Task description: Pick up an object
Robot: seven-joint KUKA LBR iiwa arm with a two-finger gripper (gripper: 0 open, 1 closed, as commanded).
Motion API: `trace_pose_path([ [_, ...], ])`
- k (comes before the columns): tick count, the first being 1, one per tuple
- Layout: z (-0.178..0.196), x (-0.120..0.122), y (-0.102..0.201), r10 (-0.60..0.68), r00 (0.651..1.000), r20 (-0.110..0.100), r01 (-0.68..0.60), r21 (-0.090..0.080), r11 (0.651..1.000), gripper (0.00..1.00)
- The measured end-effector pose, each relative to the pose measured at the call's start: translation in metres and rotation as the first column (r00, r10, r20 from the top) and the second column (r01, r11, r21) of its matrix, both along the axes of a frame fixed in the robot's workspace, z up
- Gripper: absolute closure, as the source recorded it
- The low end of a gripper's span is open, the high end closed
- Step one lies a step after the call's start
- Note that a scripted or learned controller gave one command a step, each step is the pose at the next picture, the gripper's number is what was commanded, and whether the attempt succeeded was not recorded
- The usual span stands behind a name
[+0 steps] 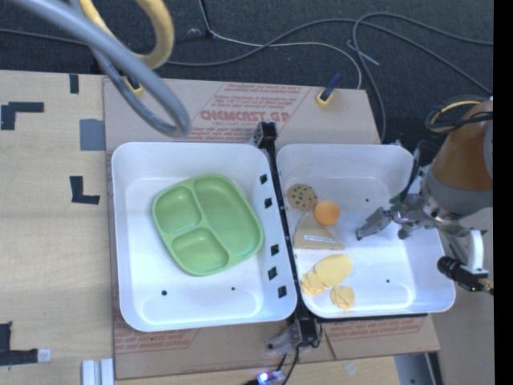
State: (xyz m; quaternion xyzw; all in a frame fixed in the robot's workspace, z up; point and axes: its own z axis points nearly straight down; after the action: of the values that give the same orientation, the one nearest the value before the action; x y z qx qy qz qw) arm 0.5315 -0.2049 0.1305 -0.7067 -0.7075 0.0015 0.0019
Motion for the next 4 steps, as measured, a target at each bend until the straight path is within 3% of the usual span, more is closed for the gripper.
trace_pose_path([
  [1,-0.048,0.0,0.0,0.0,1.0,0.005,0.0,-0.003,1.0,0.0],
  [2,-0.034,0.002,-0.001,0.0,1.0,0.009,0.0,-0.005,1.0,1.0],
  [4,0.053,0.003,0.001,0.0,1.0,0.008,0.0,-0.002,1.0,1.0],
])
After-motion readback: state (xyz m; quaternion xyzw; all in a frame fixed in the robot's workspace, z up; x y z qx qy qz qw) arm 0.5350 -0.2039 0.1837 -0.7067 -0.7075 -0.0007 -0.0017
